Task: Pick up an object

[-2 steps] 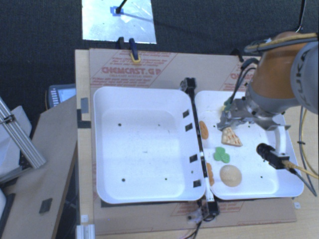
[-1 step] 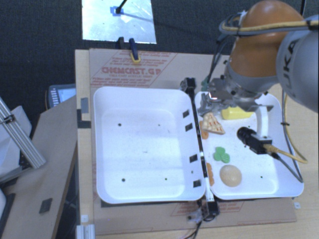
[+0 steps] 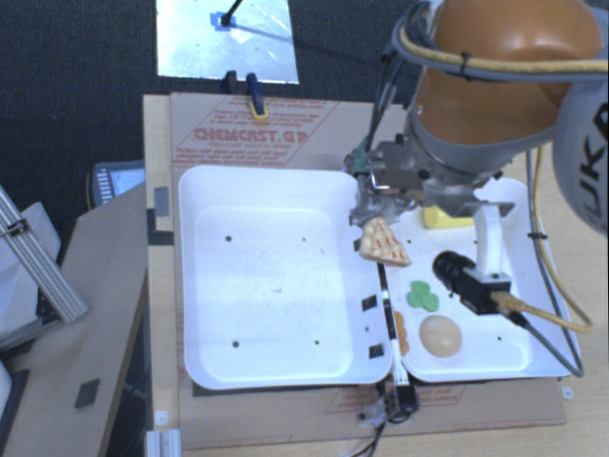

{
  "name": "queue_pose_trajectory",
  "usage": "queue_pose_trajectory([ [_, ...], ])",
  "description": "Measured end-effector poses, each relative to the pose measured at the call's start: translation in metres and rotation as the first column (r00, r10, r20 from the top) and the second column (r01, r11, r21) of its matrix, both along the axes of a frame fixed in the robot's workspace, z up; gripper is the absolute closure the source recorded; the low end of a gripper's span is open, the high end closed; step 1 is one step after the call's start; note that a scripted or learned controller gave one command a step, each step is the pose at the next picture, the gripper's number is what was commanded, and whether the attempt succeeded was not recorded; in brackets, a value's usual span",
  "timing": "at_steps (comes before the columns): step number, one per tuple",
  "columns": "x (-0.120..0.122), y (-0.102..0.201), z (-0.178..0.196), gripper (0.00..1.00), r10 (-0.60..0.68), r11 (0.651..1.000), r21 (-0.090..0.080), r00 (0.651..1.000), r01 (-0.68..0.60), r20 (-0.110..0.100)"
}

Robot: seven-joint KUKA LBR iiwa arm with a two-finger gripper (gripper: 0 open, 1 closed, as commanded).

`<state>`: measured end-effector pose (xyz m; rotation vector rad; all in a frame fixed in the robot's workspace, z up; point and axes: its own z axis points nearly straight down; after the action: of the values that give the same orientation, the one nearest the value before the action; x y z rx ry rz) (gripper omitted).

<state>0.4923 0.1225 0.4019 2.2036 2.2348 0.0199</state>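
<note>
Orange wrist band (image 3: 500, 36) hides much of the right bin (image 3: 495, 360); pincer (image 3: 373, 219) grips a waffle slice (image 3: 383, 244).

I see dark carpeted floor (image 3: 76, 65) behind the desk (image 3: 105, 284), a shiny metal sheet (image 3: 226, 27) lying there, and aluminium rails (image 3: 38, 265) at left.

Bench (image 3: 105, 284) is carrying a printed cardboard sheet (image 3: 252, 131); two shallow white bins, left bin (image 3: 266, 274) and right bin (image 3: 495, 346), are sitting side by side on it, touching.
</note>
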Motion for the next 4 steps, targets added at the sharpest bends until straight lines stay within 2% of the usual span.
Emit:
queue_pose_trajectory([
  [1,0.002,-0.006,-0.006,0.00,-0.010,1.000,-0.006,1.000,0.010,-0.008],
  [2,0.002,-0.005,0.005,1.00,-0.005,1.000,-0.005,1.000,0.005,-0.005],
  [3,0.005,0.058,0.136,1.00,-0.003,1.000,0.001,1.000,0.003,0.005],
  [4,0.005,0.055,0.140,1.00,-0.004,1.000,-0.004,1.000,0.004,-0.006],
])
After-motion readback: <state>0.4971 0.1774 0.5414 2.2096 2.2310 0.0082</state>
